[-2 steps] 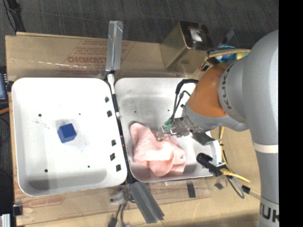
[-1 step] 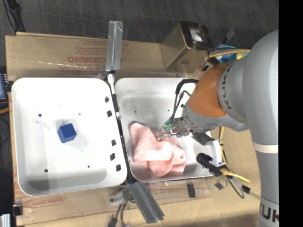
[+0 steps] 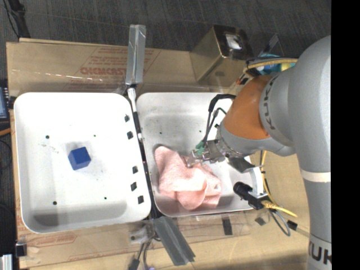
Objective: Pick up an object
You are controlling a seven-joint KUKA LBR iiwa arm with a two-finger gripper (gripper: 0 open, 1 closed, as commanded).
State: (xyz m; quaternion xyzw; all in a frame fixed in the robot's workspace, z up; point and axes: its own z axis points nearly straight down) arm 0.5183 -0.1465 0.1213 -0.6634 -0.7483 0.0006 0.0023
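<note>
My tool (image 3: 198, 157) is low in the right bin (image 3: 169, 108), at the top edge of the pink cloth (image 3: 183, 179); can't tell if it's spread or pinching. Cloth lies flat in the bin, blue cube (image 3: 79, 157) sits in the left bin (image 3: 34, 117). Nothing lifted, so pick looks not yet done.
</note>
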